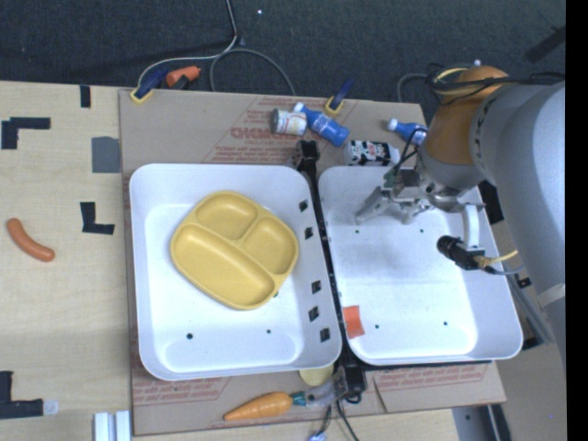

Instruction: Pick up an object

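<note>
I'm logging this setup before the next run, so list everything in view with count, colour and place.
Bins: 2, white, side by side on the bench.
Divided plate: 1, yellow, in the left bin.
Small block: 1, orange, at the right bin's left wall.
Toy carrot: 1, orange, on the bench below the left bin.
Toy sausage: 1, orange-red, on the bench far left.
Clamps: several, blue, orange and yellow, along the far edge of the brown board.
Cable: 1, grey, on the dark floor at top.
Arm: 1, grey with orange band, from the right.
Gripper: 1, metal, over the right bin's far part.
</note>
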Robot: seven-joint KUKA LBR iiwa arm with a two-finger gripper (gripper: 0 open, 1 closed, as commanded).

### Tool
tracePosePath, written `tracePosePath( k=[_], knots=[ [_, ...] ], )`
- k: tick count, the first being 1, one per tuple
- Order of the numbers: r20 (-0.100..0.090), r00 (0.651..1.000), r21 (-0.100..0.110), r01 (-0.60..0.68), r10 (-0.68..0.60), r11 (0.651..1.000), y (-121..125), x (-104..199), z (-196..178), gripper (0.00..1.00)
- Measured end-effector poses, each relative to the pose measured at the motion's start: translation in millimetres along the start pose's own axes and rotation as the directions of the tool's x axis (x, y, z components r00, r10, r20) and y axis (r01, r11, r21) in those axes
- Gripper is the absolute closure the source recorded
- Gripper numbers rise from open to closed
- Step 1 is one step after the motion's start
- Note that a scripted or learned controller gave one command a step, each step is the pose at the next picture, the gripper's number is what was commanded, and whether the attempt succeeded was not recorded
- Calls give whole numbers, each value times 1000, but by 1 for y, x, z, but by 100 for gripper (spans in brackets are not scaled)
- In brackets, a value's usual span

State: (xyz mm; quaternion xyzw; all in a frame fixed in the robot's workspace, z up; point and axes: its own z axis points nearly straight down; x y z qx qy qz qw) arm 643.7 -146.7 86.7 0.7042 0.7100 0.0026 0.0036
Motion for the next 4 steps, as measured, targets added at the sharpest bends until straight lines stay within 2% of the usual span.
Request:
tracePosePath(
  k=[1,2,3,4],
  knots=[
    [1,1000,4,-5,5,1000,-47,45,-1,0],
    [0,1000,4,-5,5,1000,27,33,-3,0],
    [1,1000,10,-6,6,1000,25,33,-12,100],
    [2,1000,10,-6,6,1000,25,33,-12,0]
  ],
)
